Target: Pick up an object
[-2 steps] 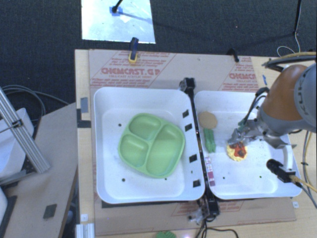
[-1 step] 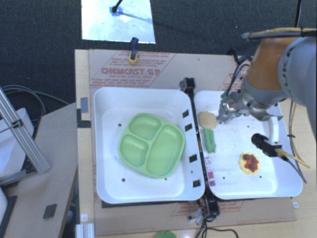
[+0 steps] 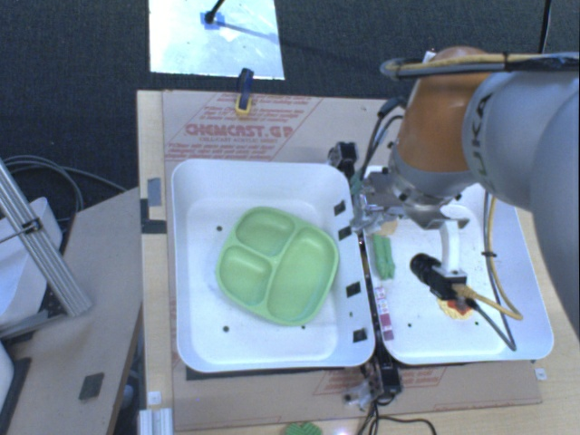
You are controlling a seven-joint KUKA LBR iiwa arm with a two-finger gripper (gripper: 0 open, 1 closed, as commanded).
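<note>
My gripper (image 3: pixel 373 217) hangs over the left edge of the right bin (image 3: pixel 521 333), under the grey arm with its orange band. A small green ridged piece (image 3: pixel 385 257) lies just below it, close to the bin's left wall and apart from the gripper. Further toward the front, a thin pink and white strip (image 3: pixel 381 304) lies along the same wall. An orange and yellow thing (image 3: pixel 454 309) sits near the middle of the right bin, partly hidden. In the left bin (image 3: pixel 195 333) lies a light green divided plate (image 3: pixel 277 265).
Both bins rest on a cardboard sheet (image 3: pixel 240 130) with red print. A yellow and blue clamp (image 3: pixel 243 94) sits at its back edge, with a shiny square panel (image 3: pixel 216 25) behind it. Black clips (image 3: pixel 352 288) line the wall between the bins.
</note>
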